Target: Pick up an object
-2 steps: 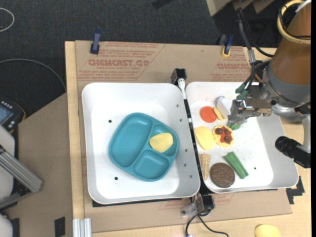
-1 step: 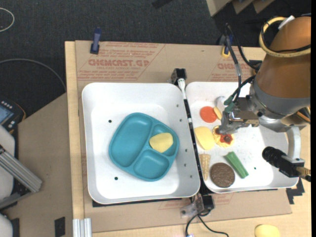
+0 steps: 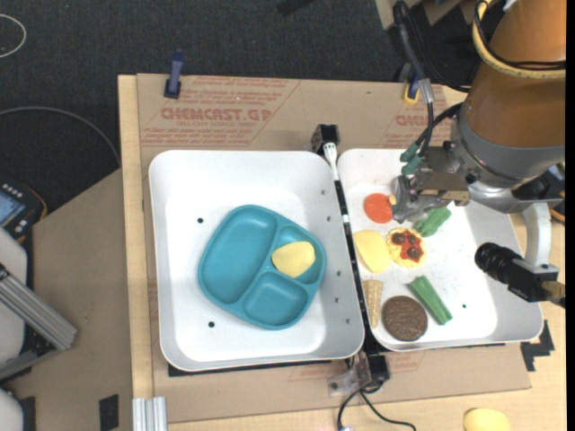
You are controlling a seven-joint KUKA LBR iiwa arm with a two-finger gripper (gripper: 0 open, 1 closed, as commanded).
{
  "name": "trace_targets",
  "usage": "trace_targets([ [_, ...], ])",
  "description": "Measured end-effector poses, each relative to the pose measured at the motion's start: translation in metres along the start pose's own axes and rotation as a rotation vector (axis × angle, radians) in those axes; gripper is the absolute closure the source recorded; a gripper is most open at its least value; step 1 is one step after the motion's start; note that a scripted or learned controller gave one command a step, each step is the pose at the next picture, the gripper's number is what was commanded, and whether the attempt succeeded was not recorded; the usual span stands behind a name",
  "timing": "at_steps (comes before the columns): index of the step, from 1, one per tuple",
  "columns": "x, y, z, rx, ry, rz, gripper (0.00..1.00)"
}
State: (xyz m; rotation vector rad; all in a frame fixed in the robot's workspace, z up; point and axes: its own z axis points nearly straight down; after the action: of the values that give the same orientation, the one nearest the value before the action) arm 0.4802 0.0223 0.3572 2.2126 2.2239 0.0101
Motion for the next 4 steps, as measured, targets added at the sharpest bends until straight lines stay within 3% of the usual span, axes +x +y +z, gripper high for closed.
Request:
trace_targets([
  [1,0.0,-0.001,0.037,0.013,-0.001,0.006,1.0],
  [2,0.036,0.0,-0.007,0.002,0.0,0.0,1.0],
  [3,0.01,-0.001,0.032,0.013,-0.002,0.009,1.0],
  [4,0.057,0.0,-0.014,0.002,0.001,-0.001,1.0],
])
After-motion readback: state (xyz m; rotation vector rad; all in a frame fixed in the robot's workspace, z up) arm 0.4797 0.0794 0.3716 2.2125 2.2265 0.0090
